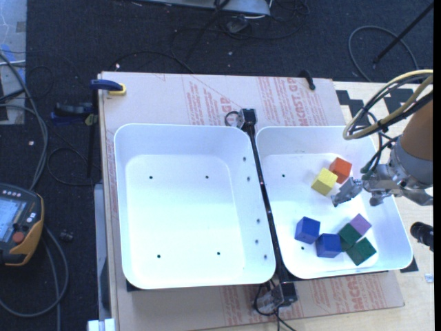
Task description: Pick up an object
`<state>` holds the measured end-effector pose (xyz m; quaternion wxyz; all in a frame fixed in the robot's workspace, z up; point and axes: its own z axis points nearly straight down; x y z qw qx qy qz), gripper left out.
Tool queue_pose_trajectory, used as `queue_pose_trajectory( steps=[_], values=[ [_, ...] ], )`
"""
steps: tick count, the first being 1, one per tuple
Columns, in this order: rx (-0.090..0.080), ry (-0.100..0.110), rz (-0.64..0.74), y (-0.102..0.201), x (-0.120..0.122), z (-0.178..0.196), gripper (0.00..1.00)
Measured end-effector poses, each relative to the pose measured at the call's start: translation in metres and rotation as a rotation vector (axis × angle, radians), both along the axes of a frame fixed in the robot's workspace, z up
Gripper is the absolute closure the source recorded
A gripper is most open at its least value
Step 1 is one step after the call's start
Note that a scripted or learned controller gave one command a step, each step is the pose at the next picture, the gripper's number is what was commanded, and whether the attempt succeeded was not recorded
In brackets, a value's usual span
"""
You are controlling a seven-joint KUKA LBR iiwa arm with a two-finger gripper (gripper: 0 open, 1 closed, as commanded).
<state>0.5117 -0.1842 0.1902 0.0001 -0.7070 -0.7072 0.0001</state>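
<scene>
A brown board [207,102] sits on a dark floor with lots of cables, and two white bins rest on it side by side. The left bin [131,150] has nothing in it. The right bin [289,143] holds all the blocks.

The gripper [348,192] hangs over the right bin, just beside the yellow block [324,181] and the orange block [340,167]. I cannot tell how it is set, and I see no block in it.

I think the arm is getting ready to grab. The yellow block looks like the best pick, because it is near and has some room on its left side. The arm should go straight down over the middle of it and not bump the orange one.

The blue blocks [307,229], the purple block [360,223] and the green blocks [361,251] sit packed close together, so they look harder to grab. The arm is cut off at the right edge.
</scene>
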Motion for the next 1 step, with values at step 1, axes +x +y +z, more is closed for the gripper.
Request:
queue_pose_trajectory(
  steps=[1],
  values=[
    [0.001,0.004,0.000,-0.0296,0.0576,-0.1041,0.00]
  ],
)
